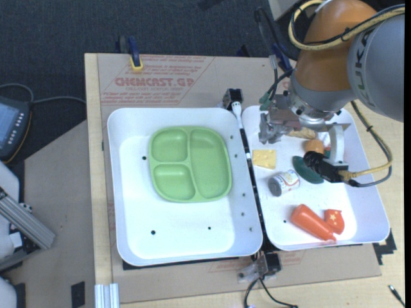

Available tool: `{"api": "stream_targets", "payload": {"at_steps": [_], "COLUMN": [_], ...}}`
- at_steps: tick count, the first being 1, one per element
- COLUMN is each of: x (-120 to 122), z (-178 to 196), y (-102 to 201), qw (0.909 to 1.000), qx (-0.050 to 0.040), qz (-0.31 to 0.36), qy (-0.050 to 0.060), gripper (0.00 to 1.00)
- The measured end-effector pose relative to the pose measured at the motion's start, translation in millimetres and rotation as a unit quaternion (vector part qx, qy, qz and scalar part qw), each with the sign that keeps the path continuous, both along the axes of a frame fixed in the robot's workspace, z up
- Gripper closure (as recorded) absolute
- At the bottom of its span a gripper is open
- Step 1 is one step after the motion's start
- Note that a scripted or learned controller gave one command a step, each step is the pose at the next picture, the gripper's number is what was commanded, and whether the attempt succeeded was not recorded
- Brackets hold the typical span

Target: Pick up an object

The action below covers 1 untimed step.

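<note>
The right bin holds several small items. A yellow cheese wedge lies near its left wall. A small grey can rests on its side below that. A dark green disc sits beside an orange ball. An orange carrot and a red pepper lie near the front. A pale flat piece shows under the wrist. My gripper hangs low at the back left of this bin, just above the cheese wedge. Nothing is visibly held.
The left bin carries a green divided plate. A black and white marker-like object lies at the back between the bins. Cables loop around the arm on the right. A blue clamp sits at the board's back edge.
</note>
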<state>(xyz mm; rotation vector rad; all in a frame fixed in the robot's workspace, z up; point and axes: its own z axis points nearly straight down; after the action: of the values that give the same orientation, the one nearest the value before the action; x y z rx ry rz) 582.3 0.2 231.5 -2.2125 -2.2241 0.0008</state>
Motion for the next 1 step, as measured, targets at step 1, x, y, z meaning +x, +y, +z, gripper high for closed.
{"api": "stream_targets", "payload": {"at_steps": [1], "x": [-29.2], "z": [5.8], "y": [43.4], "qw": [1.0], "qx": [-0.0002], "qz": [0.0], "qy": [0.0], "gripper": [1.0]}}
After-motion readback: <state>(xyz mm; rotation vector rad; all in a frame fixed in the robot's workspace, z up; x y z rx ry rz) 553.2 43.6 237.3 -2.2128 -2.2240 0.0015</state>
